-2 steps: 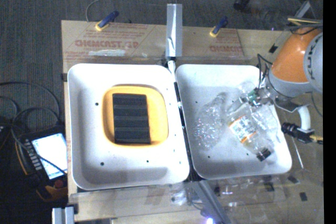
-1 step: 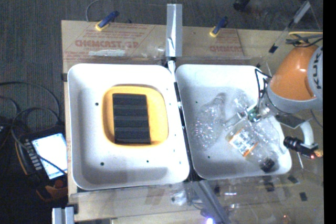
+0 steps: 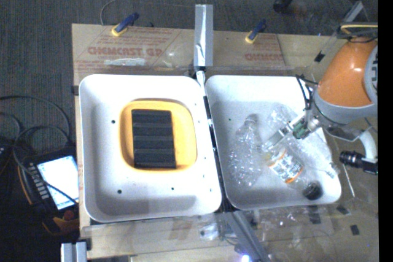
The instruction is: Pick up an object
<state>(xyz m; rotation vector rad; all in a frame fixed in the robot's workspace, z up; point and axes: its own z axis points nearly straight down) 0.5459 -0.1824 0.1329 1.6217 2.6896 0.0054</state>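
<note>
clear crinkled plastic is what i am after: a transparent plastic bottle with an orange-printed label (image 3: 284,164) lies on its side in the right white bin (image 3: 245,92), slanting down toward the bin's near right corner, with another clear crumpled bottle (image 3: 245,143) just beside it to the left. they lie loose and tipped over, likely dropped in as a heap to pick from. a small dark round cap-like thing (image 3: 312,192) sits in the near right corner. the left white bin (image 3: 98,95) carries a yellow tray with a black ribbed block (image 3: 153,138) set flat in its middle, well apart from my work.

my arm comes in from the right, its orange band (image 3: 344,80) high over the bin's rim, wrist angled down and left. my tool (image 3: 293,129) hangs low at the labelled bottle's upper end; whether it is spread or closed, or has hold of anything, i cannot tell.
</note>
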